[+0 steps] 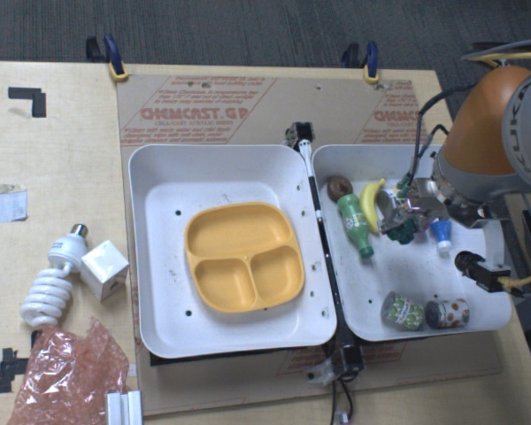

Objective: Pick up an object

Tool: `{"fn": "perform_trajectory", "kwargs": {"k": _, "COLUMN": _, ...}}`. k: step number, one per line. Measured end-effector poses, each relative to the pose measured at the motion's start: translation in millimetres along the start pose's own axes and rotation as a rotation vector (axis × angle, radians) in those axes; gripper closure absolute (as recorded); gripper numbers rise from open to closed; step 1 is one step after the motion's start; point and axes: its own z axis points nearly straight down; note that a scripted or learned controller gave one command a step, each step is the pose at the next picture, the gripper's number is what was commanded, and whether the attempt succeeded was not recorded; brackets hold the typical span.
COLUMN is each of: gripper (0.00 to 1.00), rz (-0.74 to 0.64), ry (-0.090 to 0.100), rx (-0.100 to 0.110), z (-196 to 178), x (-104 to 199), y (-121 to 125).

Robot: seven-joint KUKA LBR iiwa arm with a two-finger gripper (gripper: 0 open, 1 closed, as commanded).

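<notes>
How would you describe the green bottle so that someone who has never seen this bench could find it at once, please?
Look in the right-hand white bin, along its left side near the divider between the two bins. The green bottle lies on its side there, just left of the yellow banana and below a small brown round object. It is the only long green item with a label band.

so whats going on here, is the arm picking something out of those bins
The gripper is down in the right bin, close beside the banana and green bottle. Whether it grips anything is unclear. A brown round object and two small patterned items also lie in this bin. The left bin holds a yellow divided tray.
</notes>
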Motion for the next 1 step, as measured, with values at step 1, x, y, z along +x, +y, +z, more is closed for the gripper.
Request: {"fn": "perform_trajectory", "kwargs": {"k": 1, "gripper": 1.0, "rz": 0.0, "ry": 0.001, "rx": 0.002, "z": -42.8, "x": 39.2, "y": -69.9}}
